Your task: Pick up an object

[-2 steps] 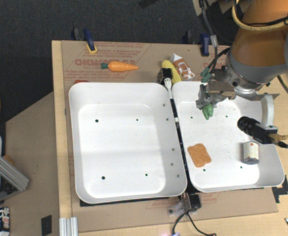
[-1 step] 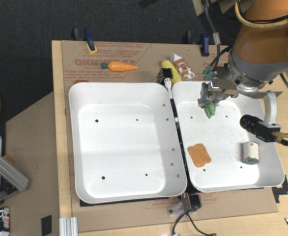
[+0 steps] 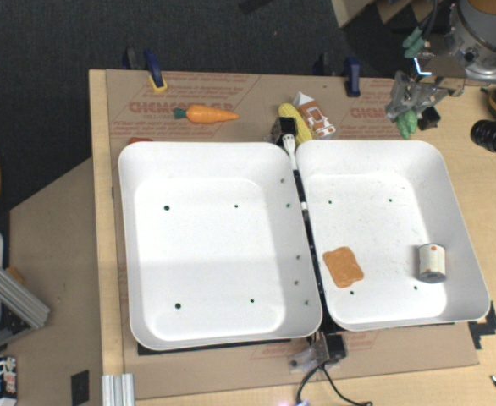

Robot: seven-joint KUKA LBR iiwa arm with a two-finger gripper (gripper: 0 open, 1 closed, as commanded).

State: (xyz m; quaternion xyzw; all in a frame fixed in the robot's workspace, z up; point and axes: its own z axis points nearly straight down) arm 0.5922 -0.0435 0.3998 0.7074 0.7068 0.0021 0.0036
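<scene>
Nearest the camera, in the right white bin (image 3: 451, 218), a flat orange-brown cookie-shaped piece (image 3: 343, 266) lies close to the inner wall, and a small grey-white cylinder (image 3: 432, 262) lies on its side near the outer wall; both sit loose and well apart, so either looks reachable for a pick. Beyond the bins, an orange toy carrot (image 3: 207, 115) rests on the cardboard. Farthest, the gripper (image 3: 415, 101) hangs past the bin's rear corner, something green at its tip; whether it is grasping it cannot be told.

In the right bin (image 3: 451, 193) a flat piece (image 3: 344, 267) lies left of a small cylinder (image 3: 432, 262).
</scene>
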